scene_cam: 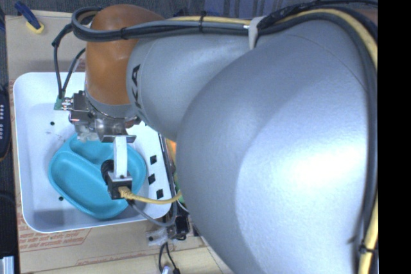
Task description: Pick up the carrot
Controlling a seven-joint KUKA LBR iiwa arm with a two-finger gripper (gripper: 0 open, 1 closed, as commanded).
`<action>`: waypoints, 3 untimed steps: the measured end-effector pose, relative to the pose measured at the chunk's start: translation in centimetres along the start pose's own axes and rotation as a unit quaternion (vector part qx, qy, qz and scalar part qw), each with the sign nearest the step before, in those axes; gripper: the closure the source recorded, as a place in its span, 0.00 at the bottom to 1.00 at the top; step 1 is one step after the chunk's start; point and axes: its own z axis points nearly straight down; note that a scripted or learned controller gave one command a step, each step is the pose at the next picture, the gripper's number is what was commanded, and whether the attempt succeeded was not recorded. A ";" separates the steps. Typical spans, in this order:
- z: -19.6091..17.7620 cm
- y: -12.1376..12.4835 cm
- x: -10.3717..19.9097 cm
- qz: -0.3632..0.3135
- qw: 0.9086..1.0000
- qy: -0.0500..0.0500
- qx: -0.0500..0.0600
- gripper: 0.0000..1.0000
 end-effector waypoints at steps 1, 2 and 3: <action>0.8 -4.5 -2.9 -0.091 0.996 0.000 0.004 1.00; -0.1 -4.5 -2.8 -0.095 0.995 -0.001 0.007 1.00; -1.0 -4.6 -2.7 -0.099 0.995 -0.002 0.011 1.00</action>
